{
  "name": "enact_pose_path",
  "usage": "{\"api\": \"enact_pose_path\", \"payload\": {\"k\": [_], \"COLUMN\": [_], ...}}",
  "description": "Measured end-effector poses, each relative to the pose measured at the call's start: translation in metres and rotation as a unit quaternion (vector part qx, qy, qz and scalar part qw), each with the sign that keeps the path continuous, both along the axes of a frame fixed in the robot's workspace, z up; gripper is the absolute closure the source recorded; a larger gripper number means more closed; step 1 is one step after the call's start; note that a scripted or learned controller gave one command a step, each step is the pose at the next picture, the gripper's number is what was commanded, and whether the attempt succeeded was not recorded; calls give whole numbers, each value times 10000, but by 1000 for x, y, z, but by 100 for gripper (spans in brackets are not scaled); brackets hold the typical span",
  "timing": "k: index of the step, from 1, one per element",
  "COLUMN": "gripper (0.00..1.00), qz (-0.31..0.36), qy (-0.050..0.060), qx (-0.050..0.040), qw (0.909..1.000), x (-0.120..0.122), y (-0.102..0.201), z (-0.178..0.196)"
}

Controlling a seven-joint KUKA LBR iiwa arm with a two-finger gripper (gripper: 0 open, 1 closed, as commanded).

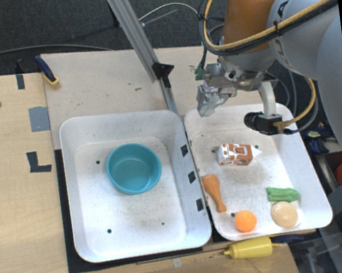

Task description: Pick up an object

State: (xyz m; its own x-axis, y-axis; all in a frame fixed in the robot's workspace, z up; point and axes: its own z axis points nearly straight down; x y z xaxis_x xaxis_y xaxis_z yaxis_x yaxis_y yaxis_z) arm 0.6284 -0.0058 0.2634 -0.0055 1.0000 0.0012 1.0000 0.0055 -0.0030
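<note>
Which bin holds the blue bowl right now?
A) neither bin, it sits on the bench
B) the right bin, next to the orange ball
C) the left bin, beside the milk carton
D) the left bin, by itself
D: the blue bowl sits alone in the left bin, while the carton and orange ball lie in the right bin.

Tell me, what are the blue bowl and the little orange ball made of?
The blue bowl looks like moulded plastic: even teal colour, smooth matt surface, thick rounded rim. The orange ball is probably plastic or rubber, being evenly coloured with a soft highlight; the view is too coarse to tell which.
</note>
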Motion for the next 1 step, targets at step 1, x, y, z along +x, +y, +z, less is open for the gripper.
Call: {"api": "enact_pose_path", "payload": {"k": [1], "gripper": [100], "qz": [3], "qy": [6], "qx": [-3], "qw": [10000], "x": [-8], "y": [50], "z": [-19]}}
